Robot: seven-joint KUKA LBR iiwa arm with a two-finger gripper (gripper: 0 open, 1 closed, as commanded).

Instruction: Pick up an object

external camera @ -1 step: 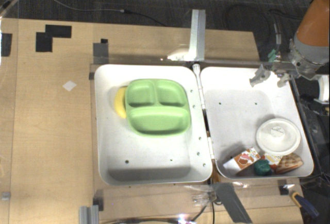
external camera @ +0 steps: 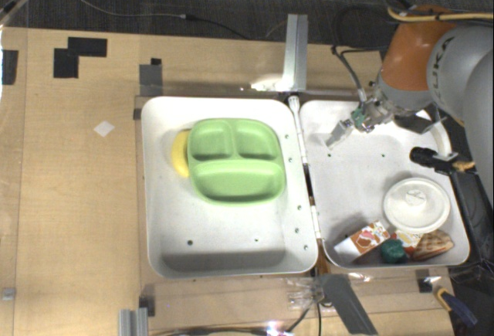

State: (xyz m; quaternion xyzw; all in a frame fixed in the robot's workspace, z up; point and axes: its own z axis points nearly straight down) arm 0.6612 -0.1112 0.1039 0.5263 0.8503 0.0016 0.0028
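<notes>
While the arm (external camera: 432, 68) leans in from three o'clock, its hand (external camera: 343, 130) hangs over the upper left part of the right bin (external camera: 363, 188), at about eleven o'clock within that bin, over bare white floor. Nothing sits between its fingers; whether they are spread or closed I cannot tell at this size and angle.

Candidates for the pick lie well apart from the hand. A white round lidded container (external camera: 417, 203) sits toward four o'clock in the right bin. Below it, along the six o'clock wall, lie a small printed packet (external camera: 369, 238), a dark green object (external camera: 393, 250) touching it, and a brown item (external camera: 434, 245) just beside that. In the left bin (external camera: 166, 234) a green divided tray (external camera: 235, 159) lies near the centre, with a yellow object (external camera: 180, 154) peeking out from under its nine o'clock edge.

By my judgement the task is at its start: no object is lifted, none is gripped, and the hand is over no object at all. Left to do are choosing a target, travelling to it (the right bin's cluster at five o'clock is nearest), descending, closing and raising. The crowded packet group looks harder to separate than the lone white container.
</notes>
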